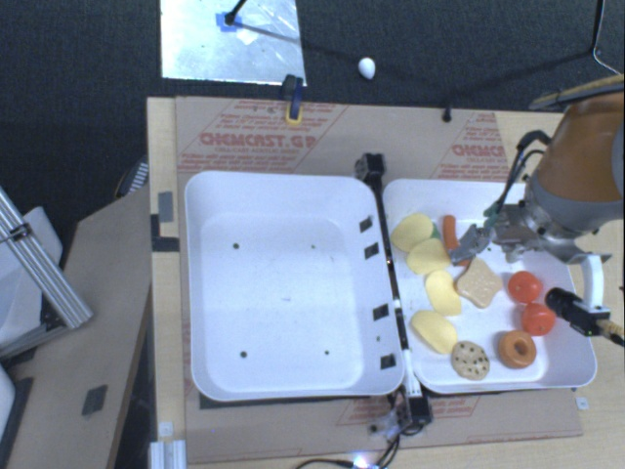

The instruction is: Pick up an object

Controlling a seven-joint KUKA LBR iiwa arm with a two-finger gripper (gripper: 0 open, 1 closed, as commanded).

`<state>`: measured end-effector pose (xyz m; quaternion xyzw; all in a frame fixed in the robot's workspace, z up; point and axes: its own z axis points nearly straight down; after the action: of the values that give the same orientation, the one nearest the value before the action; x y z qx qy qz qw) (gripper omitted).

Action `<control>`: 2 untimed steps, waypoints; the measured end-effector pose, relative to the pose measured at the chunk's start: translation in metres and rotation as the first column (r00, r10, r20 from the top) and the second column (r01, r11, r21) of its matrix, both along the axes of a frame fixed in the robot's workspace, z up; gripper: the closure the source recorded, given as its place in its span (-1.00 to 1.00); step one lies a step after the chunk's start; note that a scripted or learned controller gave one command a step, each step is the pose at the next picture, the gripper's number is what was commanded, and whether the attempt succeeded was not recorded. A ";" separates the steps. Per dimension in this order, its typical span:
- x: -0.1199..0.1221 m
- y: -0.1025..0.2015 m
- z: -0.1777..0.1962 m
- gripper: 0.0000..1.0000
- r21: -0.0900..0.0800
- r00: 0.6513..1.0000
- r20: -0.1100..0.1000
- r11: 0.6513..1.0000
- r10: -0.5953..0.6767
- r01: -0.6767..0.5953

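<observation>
The right bin (576,364) holds toy food. Several yellow pieces lie along its left side, among them one at the top (412,231) and one at the bottom (434,331). A thin orange-red stick (448,231) lies beside the top one. A tan toast slice (479,283) sits mid-bin. Two red tomatoes (524,286) (538,319), a brown donut (517,349) and a chip cookie (471,361) lie toward the front right. My gripper (472,243) hangs low over the bin, just above the toast and right of the orange-red stick. Nothing visibly sits in its grasp.
The left bin (195,291) stands beside the right one, with a black hinged divider (383,272) between them. The arm's grey and orange body (581,179) covers the right bin's far right corner. A black attachment (578,312) sticks out over the bin's right rim.
</observation>
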<state>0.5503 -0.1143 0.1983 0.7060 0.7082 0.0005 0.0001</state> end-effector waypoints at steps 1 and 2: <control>-0.027 0.032 -0.081 -1.00 0.003 1.000 -0.009 1.000 0.001 -0.001; -0.023 0.030 -0.066 1.00 -0.001 1.000 0.003 1.000 -0.001 0.001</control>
<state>0.5271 -0.0846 0.1324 0.7065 0.7078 0.0012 0.0013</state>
